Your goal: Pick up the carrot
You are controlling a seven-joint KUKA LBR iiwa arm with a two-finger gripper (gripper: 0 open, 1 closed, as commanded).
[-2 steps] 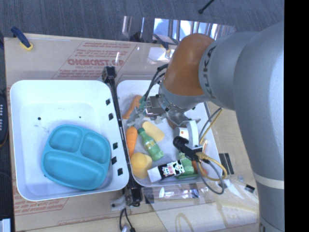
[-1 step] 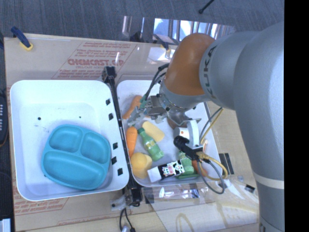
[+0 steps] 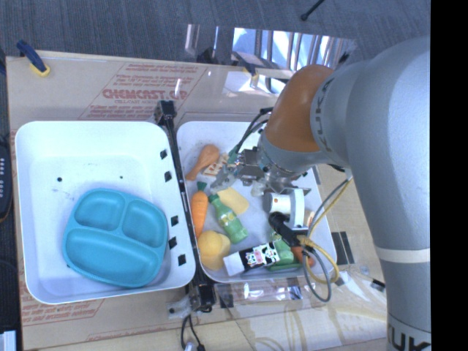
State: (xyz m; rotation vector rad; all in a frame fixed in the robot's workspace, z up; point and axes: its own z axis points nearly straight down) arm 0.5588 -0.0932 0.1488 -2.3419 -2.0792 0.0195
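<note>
The carrot (image 3: 199,209) is orange with a green top and lies lengthwise near the left wall of the right bin (image 3: 187,134). My gripper (image 3: 235,168) hangs over the middle of that bin, up and to the right of the carrot and apart from it. It sits just above a yellow wedge (image 3: 233,199) and beside a brown drumstick-shaped piece (image 3: 205,159). The wrist and arm hide the right side of the bin.
A green bottle (image 3: 229,221) lies right beside the carrot, with a yellow lemon (image 3: 211,246) and a black-and-white carton (image 3: 254,258) below it. A blue divided plate (image 3: 115,236) rests in the left bin (image 3: 44,137).
</note>
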